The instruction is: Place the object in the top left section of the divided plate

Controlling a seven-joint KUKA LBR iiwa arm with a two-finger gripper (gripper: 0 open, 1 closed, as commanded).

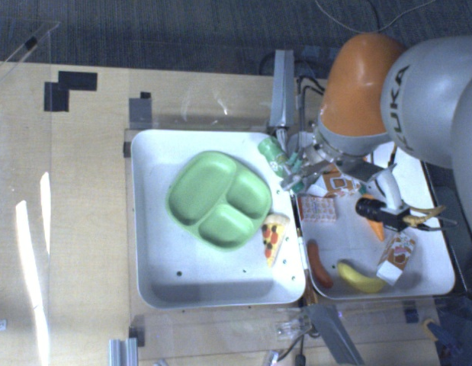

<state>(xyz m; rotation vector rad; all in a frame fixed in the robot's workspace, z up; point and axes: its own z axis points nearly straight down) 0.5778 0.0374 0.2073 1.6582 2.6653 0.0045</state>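
Note:
A light green divided plate (219,197) with three sections lies in the left bin (155,265). My gripper (291,170) hangs over the divider between the two bins, near their far end, just right of the plate. A small green object (271,151) sits right at the gripper's tip, above the left bin's far right corner. I cannot tell whether it is held or merely next to the gripper. The arm's orange band and grey body cover the far part of the right bin.
A toy pizza slice (274,236) lies by the left bin's right wall. The right bin (441,277) holds a brown sausage (316,262), a banana (361,277), a printed packet (322,208), a small carton (396,255) and a black-and-orange tool (382,213).

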